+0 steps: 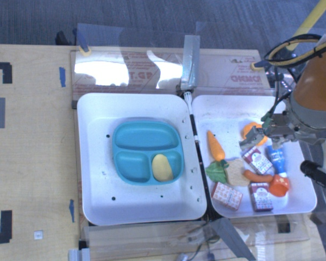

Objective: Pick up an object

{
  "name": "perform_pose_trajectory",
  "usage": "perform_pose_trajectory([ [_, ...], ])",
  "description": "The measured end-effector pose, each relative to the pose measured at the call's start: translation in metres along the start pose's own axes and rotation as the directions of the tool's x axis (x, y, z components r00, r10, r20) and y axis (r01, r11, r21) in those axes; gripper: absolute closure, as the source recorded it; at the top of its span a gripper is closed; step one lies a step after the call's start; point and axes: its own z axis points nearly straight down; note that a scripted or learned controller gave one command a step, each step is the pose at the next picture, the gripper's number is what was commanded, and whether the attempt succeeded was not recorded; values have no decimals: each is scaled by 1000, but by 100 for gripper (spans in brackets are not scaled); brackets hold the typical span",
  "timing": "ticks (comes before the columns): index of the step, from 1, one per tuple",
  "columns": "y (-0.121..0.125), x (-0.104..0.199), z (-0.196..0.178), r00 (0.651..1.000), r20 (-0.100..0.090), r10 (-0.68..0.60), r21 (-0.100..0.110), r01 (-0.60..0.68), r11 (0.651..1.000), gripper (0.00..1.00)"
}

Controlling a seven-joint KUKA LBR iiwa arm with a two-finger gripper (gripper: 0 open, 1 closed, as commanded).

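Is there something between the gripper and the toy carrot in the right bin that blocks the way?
Nothing visible does. The gripper hangs over the right bin beside an orange toy, and bare bin floor lies between it and the toy carrot.

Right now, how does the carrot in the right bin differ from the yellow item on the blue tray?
The carrot is orange, long and tapered; the yellow item is pale yellow, rounded and oval. The carrot lies on the right bin floor among other toy foods; the yellow item sits alone in a lower compartment of the blue tray. Both lie away from the gripper.
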Motion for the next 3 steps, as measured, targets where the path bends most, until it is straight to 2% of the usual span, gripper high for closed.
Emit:
perform_pose_trajectory([
  [1, 38, 12, 124, 986, -1, -166, -3, 166, 986, 0],
  [2, 142, -11, 142, 997, -5, -73, 24, 73, 997, 0],
  [3, 143, -58, 142, 983, -12, -181, 20, 182, 983, 0],
])
